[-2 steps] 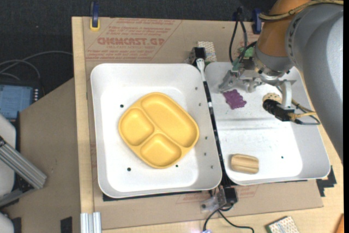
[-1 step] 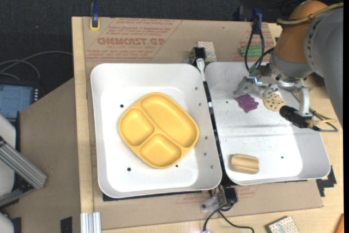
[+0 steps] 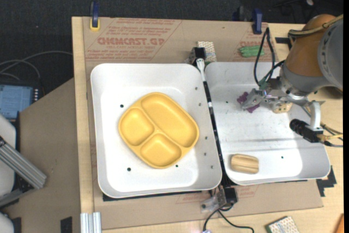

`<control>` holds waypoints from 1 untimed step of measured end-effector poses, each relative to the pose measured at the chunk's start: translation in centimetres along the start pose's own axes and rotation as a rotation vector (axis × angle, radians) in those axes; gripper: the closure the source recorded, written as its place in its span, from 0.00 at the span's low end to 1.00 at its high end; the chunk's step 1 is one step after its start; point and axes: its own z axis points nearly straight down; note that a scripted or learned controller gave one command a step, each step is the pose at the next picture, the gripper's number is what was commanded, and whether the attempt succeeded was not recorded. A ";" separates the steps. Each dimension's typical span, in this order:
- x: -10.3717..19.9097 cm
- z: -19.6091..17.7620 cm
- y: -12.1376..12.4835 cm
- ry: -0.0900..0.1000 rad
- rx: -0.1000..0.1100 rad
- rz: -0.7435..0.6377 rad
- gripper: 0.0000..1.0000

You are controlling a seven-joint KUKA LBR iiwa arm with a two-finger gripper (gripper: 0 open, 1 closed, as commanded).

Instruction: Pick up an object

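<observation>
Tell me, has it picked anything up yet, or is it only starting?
Nothing looks lifted yet. The tool is down in the right bin, right at a small purple thing lying on the floor there; whether it has a grip is too small to tell. The tan bun-like piece lies untouched near the front, and the yellow tray sits in the left bin. Gripping and lifting remain.

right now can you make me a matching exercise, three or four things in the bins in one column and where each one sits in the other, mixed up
Things:
1. yellow divided plate
2. tan bread roll
3. purple object
4. gripper

Places:
A. near edge of the right bin
B. middle of the left bin
C. upper part of the right bin, by the gripper
D. over the right bin, at the arm's tip, reaching in from the right

Pairs: 1-B, 2-A, 3-C, 4-D
</observation>
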 end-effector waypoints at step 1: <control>0.4 -0.1 5.0 -0.004 -0.011 -0.006 0.00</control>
